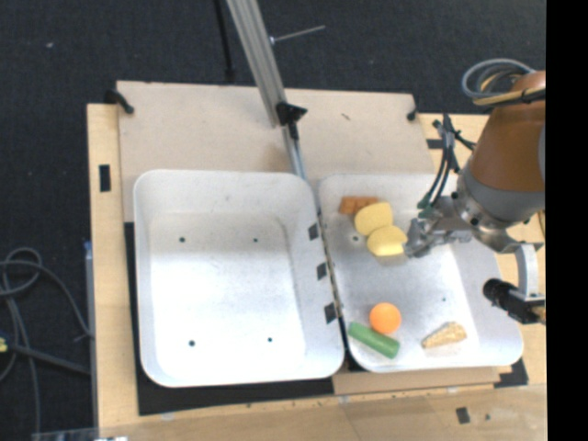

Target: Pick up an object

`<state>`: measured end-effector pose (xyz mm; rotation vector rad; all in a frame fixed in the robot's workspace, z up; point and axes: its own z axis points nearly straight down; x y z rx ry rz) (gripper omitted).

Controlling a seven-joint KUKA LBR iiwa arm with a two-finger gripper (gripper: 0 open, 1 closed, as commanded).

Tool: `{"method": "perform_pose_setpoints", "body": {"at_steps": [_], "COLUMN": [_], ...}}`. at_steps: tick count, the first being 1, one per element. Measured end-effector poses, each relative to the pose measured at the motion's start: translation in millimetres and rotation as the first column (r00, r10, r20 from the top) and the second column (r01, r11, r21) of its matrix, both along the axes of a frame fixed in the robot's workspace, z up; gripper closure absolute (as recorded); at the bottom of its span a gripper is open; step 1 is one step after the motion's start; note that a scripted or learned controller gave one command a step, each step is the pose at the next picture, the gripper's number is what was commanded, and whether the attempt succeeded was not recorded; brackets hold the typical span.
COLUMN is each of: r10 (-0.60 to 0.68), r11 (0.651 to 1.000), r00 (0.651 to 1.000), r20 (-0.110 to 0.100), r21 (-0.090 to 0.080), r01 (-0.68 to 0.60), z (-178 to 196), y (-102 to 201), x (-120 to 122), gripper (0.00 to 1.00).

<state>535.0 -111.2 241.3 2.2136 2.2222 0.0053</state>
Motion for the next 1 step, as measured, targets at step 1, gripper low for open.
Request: {"method": "perform_pose_setpoints", "body": {"at_steps": [1], "r10": [0.004], "r11": [1.000], "r00": [1.000], "r20": [-0.004], "r21": [0.003], "r01": [-0.004], "z": [8.7], "y": [51.4], "x": [-10.5], "gripper": [1.00]}}
